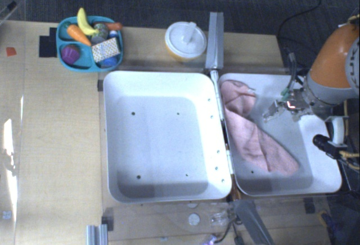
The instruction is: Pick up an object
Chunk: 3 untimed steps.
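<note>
A crumpled pink cloth (pixel 254 138) lies in the right bin (pixel 327 181), spread from its back left corner toward the front middle. My gripper (pixel 278 108) hangs over the back middle of that bin, just right of the cloth's upper part and apart from it. The grey arm with its orange band (pixel 332 61) reaches in from the right. Nothing shows held in the gripper.
The left bin (pixel 157 143) stands beside the right one, with a metal rail (pixel 214 41) behind the gap between them. A blue tray (pixel 84 68) of toy food and a white lidded cup (pixel 185 40) sit on the bench behind the bins. Black cables run at the right.
</note>
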Tool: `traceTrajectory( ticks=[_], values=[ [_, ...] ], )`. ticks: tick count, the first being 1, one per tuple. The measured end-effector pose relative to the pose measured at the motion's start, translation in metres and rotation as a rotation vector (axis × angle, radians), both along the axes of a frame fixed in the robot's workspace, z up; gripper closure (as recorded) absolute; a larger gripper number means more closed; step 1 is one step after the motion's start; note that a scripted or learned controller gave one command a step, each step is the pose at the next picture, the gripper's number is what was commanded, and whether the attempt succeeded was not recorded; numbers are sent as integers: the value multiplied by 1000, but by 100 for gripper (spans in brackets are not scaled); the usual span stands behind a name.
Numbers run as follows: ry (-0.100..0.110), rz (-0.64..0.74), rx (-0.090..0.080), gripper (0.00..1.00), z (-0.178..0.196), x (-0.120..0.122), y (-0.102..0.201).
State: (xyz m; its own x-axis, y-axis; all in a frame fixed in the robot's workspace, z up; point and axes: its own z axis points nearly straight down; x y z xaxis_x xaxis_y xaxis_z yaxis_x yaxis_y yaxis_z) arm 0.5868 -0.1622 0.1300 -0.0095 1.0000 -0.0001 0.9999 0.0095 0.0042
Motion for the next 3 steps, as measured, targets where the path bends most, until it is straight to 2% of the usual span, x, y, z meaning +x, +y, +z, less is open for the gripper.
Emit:
traceTrajectory(
  ticks=[1,2,3],
  values=[
    [-9,193,-2,0,-40,-1,47],
    [-7,582,-6,0,35,-33,56],
    [-12,741,-9,0,-39,-46,58]
  ],
)
